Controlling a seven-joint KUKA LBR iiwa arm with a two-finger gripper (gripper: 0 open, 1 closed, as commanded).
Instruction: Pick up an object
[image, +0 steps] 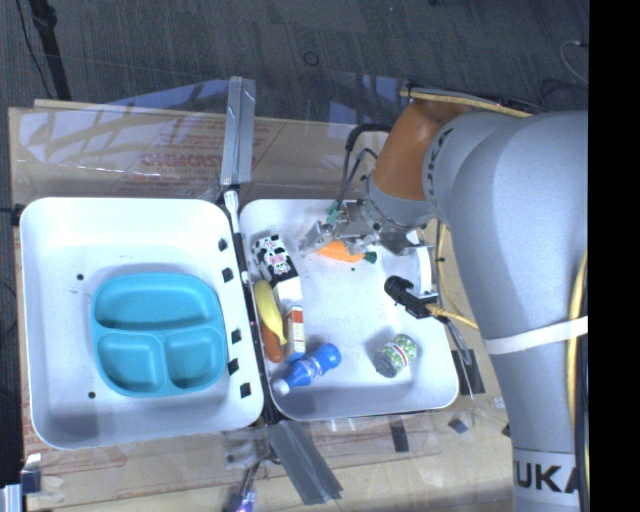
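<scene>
The gripper is found at the upper edge of the right bin, just above an orange piece near the frame's centre. Whether the gripper is open or closed cannot be told, as the wrist hides it. No object is seen to be held.

The orange piece is judged the likeliest thing to be picked. It lies apart from the other items, so a straight descent is recommended. The grip is best centred across its narrow width, and closure confirmed before any lift is made.

Counted in the right bin:
- One orange piece.
- One black-and-white toy.
- One banana.
- One small carton.
- One blue bottle.
- One can.

The banana and carton are packed against the left wall, and the toy lies just above them.

One blue divided plate is counted in the left bin. Two bins are counted in all.
</scene>
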